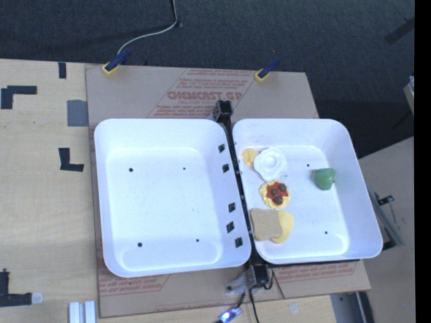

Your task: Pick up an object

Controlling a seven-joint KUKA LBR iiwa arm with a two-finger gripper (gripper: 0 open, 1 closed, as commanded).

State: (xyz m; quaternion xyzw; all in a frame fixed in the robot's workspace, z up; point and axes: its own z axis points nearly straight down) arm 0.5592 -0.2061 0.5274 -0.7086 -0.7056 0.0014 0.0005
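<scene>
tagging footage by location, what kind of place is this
Probably a robotics lab test bench, not a kitchen. Two shallow white bins sit side by side on a cardboard sheet held by clamps, and the right bin holds toy food such as a fried egg.

We see a dark floor (283, 19) at 12 o'clock | a light wood bench (40, 214) at 9 o'clock | brown cardboard (195, 93) in the middle.

A pale grey sliver (410, 91) at the right edge might be the arm; too little to tell.
</scene>
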